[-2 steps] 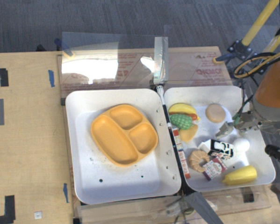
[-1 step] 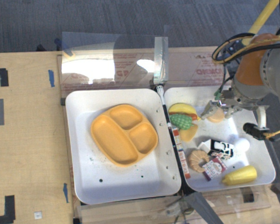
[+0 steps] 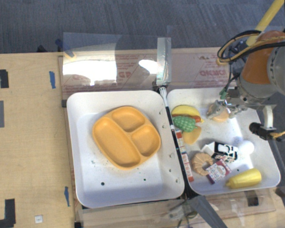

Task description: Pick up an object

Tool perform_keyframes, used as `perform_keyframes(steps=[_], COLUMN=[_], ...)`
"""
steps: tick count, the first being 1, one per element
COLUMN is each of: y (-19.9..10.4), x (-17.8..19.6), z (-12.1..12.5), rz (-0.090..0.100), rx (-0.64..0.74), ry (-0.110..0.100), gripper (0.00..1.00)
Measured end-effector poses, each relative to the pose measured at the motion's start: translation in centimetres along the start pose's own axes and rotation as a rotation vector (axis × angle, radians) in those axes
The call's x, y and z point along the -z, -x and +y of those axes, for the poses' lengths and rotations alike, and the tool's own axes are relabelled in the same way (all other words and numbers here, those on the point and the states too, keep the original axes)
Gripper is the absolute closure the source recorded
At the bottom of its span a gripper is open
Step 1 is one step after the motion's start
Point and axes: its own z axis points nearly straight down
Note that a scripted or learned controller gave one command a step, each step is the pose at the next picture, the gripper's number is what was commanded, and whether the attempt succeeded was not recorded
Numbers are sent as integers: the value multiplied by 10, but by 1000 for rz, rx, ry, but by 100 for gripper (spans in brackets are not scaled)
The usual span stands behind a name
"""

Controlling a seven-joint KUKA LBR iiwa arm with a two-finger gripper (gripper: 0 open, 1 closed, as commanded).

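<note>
My gripper [image 3: 223, 108] hangs over the back part of the right bin [image 3: 269, 164], below the grey arm and its orange band [image 3: 255, 69]. A small pale tan piece [image 3: 220, 116] lies right under the gripper, touching or nearly touching it; whether it is held is unclear. Further left in the same bin are a yellow banana-like item [image 3: 186, 111], a green knobbly item [image 3: 185, 123] and a yellow wedge [image 3: 191, 135].
At the front of the right bin lie a round cookie [image 3: 200, 163], a black-and-white item [image 3: 226, 151], a white lump [image 3: 247, 147], a red-and-white packet [image 3: 216, 172] and a yellow lemon-like item [image 3: 244, 178]. An orange divided plate [image 3: 126, 136] sits in the left bin [image 3: 84, 176].
</note>
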Motion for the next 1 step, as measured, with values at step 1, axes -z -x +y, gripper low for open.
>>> perform_keyframes(steps=[1], y=[-58], x=[108], z=[11], rz=[2], rx=[-117], ry=[1], gripper=[100])
